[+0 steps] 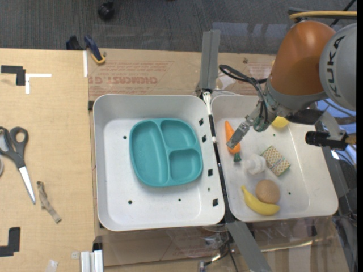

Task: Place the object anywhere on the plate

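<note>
The gripper [237, 142] hung low in the right bin [317, 208], close to the divider shared with the left bin [108, 169], and its tip sat right against the lower end of the carrot [229, 132]; from this slanted view I could not tell whether the fingers were spread or closed, nor whether the carrot lay between them or merely beside them. The carrot, which I took to be the task's thing, lay along that divider wall, well apart from the teal plate [167, 151] in the left bin. Its long axis ran nearly parallel to the divider, slightly tilted, with the narrower orange end pointing toward the far rim of the right bin and the other end, under the gripper, toward the near rim. The chief risk, as I judged it, was a poor hold: a grasp taken at the very end of a long tapered thing could let it pivot or slip out during the lift. The wall close by could also block a finger or nudge the carrot aside. If it was carried low, it could catch on the divider on the way to the plate. Just beyond the gripper, away from the divider, lay a pale crumpled object [254, 164], a patterned packet [275, 160], a round brown item [267, 191] and a banana [259, 204], any of which a stray sweep could disturb.
</note>
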Robot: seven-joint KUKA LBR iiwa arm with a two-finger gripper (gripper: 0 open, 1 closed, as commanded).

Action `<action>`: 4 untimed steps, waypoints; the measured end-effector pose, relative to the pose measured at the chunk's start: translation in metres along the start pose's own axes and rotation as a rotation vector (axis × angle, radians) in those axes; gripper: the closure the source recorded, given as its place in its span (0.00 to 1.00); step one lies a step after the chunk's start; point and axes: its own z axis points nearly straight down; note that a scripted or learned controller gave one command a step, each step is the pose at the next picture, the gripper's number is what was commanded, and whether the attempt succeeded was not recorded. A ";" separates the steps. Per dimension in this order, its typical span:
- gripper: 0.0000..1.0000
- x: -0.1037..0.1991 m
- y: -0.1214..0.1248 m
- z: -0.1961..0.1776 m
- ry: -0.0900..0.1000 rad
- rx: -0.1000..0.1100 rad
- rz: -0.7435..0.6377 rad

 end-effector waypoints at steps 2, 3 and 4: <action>1.00 -0.003 0.044 0.001 0.001 0.001 -0.073; 1.00 0.047 0.080 0.001 0.003 0.002 -0.174; 1.00 0.124 0.110 -0.032 0.001 0.000 -0.334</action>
